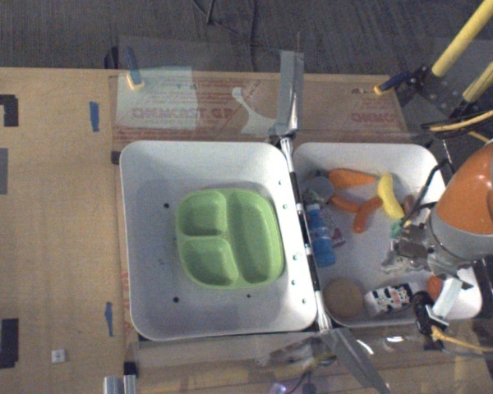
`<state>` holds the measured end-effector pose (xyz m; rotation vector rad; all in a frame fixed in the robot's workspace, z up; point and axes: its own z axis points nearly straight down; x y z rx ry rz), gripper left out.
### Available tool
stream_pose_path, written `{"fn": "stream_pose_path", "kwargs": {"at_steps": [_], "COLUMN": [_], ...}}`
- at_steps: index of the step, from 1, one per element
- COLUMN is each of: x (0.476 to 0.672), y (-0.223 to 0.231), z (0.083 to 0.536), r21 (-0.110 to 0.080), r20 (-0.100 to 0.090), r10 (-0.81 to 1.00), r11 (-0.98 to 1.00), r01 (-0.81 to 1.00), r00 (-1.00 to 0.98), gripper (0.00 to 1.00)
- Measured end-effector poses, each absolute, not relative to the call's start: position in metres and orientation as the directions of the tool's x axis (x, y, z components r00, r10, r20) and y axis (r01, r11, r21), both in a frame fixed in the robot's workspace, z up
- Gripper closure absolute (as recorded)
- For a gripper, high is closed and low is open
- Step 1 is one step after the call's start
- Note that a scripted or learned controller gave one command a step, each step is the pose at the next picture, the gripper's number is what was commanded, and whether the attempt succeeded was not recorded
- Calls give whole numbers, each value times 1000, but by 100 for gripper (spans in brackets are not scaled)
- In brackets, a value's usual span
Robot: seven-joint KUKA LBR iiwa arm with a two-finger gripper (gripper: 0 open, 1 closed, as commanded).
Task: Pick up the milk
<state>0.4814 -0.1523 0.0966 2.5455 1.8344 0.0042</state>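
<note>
From my seat, the milk [389, 298] is lying on its side at the near edge of the right bin [357, 156], with a round brown disc [343, 296] just to its left. A bit farther in there's a blue bottle [319, 235] along the left wall, then two carrots [355, 178] and a banana [389, 195] toward the far side. The left bin [148, 171] has a green divided plate [229, 237]. The arm's orange band [474, 203] sits over the right bin's right side, and the gripper [406, 249] hangs just beyond the milk; can't tell how wide it is.
</note>
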Motion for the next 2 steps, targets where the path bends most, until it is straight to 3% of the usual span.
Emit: {"fn": "stream_pose_path", "kwargs": {"at_steps": [1,2], "x": [553,571], "y": [-188,-123], "z": [155,230], "r21": [-3,-2], "r20": [-3,-3], "r10": [352,248], "r11": [-936,-969], "r01": [352,248], "r00": [936,969], "gripper": [100,100]}}
